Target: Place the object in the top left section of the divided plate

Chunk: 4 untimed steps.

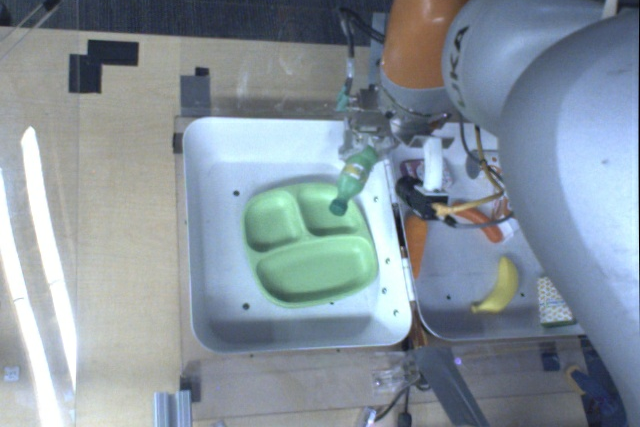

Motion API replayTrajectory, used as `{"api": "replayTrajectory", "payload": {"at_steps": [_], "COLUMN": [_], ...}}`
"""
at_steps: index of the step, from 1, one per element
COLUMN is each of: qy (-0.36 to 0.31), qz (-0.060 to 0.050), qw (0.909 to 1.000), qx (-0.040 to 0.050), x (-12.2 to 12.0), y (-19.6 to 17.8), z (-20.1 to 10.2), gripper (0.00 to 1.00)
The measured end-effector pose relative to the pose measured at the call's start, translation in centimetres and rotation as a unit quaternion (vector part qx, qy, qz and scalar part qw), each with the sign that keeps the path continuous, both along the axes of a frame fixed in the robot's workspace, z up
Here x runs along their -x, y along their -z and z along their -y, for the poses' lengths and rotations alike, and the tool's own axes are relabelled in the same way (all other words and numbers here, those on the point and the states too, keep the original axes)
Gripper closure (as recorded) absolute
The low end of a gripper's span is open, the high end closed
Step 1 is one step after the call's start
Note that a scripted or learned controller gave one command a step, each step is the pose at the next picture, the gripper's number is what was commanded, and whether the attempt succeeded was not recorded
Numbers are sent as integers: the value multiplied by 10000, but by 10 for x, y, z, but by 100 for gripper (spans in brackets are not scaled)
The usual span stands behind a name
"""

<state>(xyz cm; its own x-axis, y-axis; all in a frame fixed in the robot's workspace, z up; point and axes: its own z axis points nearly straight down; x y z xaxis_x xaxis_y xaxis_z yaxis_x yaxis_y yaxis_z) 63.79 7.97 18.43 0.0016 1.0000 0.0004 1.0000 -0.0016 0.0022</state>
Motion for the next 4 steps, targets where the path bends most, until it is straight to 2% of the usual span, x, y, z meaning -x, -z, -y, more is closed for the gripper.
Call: {"api": "replayTrajectory", "payload": {"at_steps": [1, 2, 3, 4], "qy": [-1151, -752, -753, -942], "qz": [13, 8, 12, 11], "qw": [9934, 9972, 9972, 9956], "qx": [0, -2, -2, -2], "x": [76, 10, 10, 46], "y": [-57, -1, -1, -1], "z": [15, -30, -30, -17], "gripper": [100, 100, 0, 0]}}
